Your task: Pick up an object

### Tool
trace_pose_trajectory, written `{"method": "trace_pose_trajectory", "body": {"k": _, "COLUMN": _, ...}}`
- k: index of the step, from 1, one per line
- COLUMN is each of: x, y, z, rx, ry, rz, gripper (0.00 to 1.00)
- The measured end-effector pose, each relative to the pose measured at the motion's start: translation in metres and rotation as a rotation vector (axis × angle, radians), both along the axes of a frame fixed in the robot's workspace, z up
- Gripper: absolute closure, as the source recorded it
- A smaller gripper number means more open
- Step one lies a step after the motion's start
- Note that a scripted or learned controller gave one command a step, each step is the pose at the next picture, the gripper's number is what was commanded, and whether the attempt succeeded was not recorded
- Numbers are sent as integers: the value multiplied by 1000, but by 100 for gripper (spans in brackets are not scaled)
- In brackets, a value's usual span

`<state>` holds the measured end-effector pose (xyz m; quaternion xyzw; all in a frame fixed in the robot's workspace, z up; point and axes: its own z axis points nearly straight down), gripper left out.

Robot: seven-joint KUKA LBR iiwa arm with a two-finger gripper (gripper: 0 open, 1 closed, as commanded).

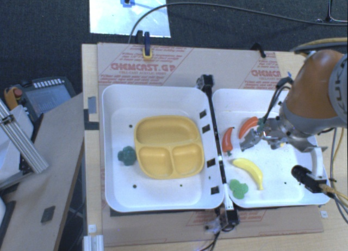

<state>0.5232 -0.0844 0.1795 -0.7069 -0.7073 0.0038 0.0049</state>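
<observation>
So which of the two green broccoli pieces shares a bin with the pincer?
The broccoli in the right bin, near its front-left corner beside the banana. The other broccoli lies in the left bin, beside the yellow tray.

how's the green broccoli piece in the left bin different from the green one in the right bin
The left bin's broccoli is darker green and lies beside the yellow tray, at its left edge. The right bin's broccoli is lighter, brighter green and sits in the near corner, just below the banana. Both look similar in size and lie untouched.
</observation>
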Motion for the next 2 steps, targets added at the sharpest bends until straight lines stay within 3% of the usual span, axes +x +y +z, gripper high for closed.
{"method": "trace_pose_trajectory", "body": {"k": 1, "x": 3, "y": 0, "z": 6, "rx": -2, "ry": -14, "rz": 2, "gripper": 0}}
{"method": "trace_pose_trajectory", "body": {"k": 2, "x": -5, "y": -7, "z": -45, "rx": 0, "ry": -9, "rz": 0, "gripper": 0}}
